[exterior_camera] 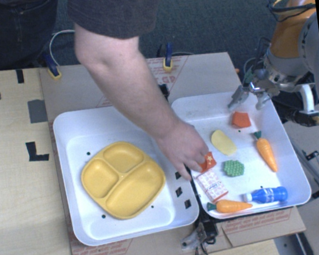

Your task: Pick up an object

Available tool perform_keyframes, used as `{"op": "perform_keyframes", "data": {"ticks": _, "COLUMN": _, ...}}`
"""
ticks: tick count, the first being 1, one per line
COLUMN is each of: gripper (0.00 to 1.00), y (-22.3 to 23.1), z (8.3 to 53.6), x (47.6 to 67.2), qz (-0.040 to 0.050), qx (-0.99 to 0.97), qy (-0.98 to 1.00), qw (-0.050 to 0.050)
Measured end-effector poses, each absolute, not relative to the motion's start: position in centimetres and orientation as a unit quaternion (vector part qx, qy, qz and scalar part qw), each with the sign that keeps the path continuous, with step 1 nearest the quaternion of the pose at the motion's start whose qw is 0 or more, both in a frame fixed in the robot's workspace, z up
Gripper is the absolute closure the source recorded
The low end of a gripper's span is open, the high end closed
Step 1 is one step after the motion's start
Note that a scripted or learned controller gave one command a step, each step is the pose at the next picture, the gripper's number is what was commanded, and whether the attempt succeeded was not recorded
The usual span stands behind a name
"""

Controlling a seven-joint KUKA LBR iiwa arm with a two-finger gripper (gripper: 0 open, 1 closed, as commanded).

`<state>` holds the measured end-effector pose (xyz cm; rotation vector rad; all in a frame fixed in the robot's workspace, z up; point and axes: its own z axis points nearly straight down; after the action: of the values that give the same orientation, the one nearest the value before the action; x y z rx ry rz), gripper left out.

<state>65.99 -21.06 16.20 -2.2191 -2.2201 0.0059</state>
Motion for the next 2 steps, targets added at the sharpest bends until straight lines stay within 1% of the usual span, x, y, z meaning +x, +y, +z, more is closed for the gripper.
{"op": "perform_keyframes", "data": {"ticks": 1, "gripper": 0.0, "y": -19.4, "z": 10.1, "x": 65.9, "qz": -0.0013, "qx": -0.706, "qy": -0.708, "qw": -0.007}}
{"op": "perform_keyframes", "data": {"ticks": 2, "gripper": 1.0, "y": -19.4, "z": 11.3, "x": 66.1, "qz": -0.0017, "qx": -0.706, "qy": -0.708, "qw": -0.011}}
